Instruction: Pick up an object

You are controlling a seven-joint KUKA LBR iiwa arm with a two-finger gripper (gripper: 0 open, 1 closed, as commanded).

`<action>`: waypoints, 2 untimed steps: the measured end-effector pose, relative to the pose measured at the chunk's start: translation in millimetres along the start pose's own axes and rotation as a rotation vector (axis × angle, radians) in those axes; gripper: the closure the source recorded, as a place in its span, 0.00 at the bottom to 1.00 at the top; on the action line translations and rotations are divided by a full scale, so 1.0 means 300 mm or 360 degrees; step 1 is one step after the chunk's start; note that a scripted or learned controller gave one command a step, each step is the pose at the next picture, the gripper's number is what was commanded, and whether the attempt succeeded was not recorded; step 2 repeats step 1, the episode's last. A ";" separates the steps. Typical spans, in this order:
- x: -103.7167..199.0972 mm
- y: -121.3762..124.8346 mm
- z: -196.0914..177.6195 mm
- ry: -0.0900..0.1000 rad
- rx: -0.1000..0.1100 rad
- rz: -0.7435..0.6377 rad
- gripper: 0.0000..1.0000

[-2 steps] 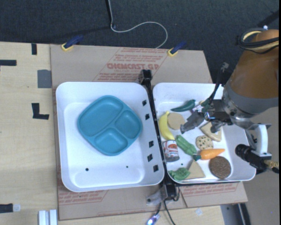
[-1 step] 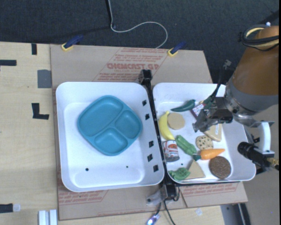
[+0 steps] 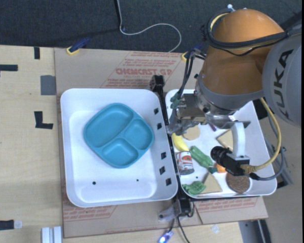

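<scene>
The pickable things lie in the right bin [image 3: 258, 116], crowded toward its left wall and near edge. Nearest the gripper [image 3: 185, 119] is a banana [image 3: 179, 143], lying against the left wall just below it. It looks like light, stiff toy plastic, smooth and curved, so a pinch across its narrow middle seems safest; the ends would likely slip out.

Just nearer along the same wall sits one small can [image 3: 185, 162], rigid and round, likely to roll if nudged. One green pod [image 3: 201, 156] lies beside it, one green leafy piece [image 3: 195, 188] sits at the near edge, and one brown disc [image 3: 237, 182] rests by the near right corner. One pale wedge [image 3: 225, 135] lies toward the middle.

Whether the fingers are spread or closed I cannot tell; the wrist hides them.

The left bin [image 3: 76, 101] holds one blue tray [image 3: 118, 134] at its centre. Two bins stand in all.
</scene>
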State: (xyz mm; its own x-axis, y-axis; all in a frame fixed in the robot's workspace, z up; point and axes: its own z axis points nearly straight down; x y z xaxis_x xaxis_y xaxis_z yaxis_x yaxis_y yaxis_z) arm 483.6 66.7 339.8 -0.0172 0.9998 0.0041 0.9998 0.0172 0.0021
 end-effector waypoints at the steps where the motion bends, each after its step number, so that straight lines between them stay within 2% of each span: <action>1: 0.120 0.003 -0.182 -0.0004 -0.0003 0.0016 1.00; 2: 0.120 0.003 -0.182 -0.0004 -0.0003 0.0016 1.00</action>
